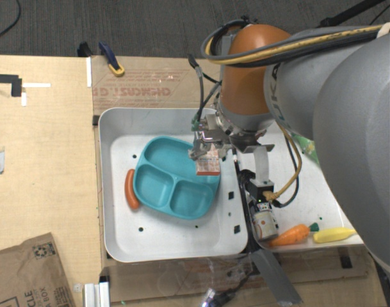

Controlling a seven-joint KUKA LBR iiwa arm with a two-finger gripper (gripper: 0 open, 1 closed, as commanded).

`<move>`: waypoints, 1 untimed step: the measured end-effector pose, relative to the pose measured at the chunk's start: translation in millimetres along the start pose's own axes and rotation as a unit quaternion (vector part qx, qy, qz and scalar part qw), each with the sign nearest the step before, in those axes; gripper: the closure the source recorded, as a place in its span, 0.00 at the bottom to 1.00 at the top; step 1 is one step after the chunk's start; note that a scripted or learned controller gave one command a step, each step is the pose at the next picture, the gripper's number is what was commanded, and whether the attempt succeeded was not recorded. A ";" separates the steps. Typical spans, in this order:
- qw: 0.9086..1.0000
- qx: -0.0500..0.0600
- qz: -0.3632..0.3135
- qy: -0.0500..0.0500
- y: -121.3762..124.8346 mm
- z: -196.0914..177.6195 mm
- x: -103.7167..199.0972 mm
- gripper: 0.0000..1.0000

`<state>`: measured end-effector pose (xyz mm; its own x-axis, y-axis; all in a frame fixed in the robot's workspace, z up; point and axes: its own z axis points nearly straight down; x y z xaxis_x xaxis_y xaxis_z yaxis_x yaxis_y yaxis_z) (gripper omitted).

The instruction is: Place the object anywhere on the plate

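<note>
Locate the two-finger gripper (206, 147) over the right rim of the teal three-compartment plastic plate (175, 187), which lies in the left shallow white bin (111, 190). A small red-and-white box-like object (208, 164) sits directly beneath the gripper, at the plate's upper right edge. Treat this as the probable task object, though its identity is a judgement. You cannot tell whether the claw is apart, together or clamped on the object, because the wrist hardware covers the fingertips.

Assess progress as late-stage: the object is at or above the plate, but you cannot confirm that it rests on the plate surface or that it is released. Remaining steps, as judged, are release and withdrawal.

Note other items: an orange sausage-shaped toy (131, 190) lies touching the plate's left rim; an orange toy carrot (291, 235) and a yellow toy banana (334, 236) lie in the right bin (323, 190). The grey arm (348, 126) conceals much of that bin. Contact between object and plate is too small to resolve.
</note>
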<state>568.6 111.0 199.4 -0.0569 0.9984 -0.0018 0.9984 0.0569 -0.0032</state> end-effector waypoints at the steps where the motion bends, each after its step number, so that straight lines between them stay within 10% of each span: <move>1: 1.000 0.000 0.000 0.000 0.0 0.0 -0.1 0.00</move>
